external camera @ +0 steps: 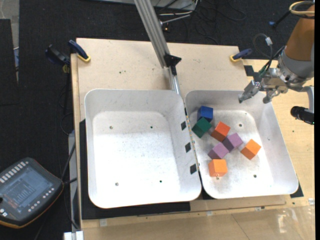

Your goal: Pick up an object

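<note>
A pendant [25, 191] is lying at the lower left. On the worktop [130, 66], the left bin [100, 104] is sitting beside the right bin [280, 174], where blocks are clustering: green [201, 127], blue [205, 113], purple [218, 151], orange [218, 168]. At the upper right, the gripper [255, 97] is hovering over the bin's far rim, fingers [245, 96] spread, pinching nothing.

Even, bright overhead light, soft shadows, white bins [135, 104] mildly glaring, slightly soft focus throughout.
</note>
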Controlling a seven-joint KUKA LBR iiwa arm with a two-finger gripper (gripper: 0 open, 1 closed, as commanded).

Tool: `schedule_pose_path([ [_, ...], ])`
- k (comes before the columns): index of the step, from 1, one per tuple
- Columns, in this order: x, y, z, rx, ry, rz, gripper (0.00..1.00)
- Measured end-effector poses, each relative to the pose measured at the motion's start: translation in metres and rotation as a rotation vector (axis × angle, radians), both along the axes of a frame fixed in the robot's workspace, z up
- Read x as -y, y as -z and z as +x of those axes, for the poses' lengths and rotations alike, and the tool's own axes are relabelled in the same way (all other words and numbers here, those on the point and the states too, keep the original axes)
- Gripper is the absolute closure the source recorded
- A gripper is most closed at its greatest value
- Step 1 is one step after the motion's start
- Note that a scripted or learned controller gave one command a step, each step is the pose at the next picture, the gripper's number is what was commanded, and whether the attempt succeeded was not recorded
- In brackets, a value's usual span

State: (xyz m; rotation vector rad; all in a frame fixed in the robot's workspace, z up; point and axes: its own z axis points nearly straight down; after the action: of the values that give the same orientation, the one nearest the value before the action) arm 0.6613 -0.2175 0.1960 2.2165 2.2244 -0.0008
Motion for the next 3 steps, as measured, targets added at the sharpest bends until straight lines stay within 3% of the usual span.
schedule_pose_path([
  [1, 0.0, 0.0, 0.0, 0.0, 0.0, 0.0, 0.0],
  [2, -0.006, 0.063, -0.002, -0.006, 0.0, 0.002, 0.0],
  [3, -0.007, 0.103, -0.003, -0.003, 0.0, 0.001, 0.0],
])
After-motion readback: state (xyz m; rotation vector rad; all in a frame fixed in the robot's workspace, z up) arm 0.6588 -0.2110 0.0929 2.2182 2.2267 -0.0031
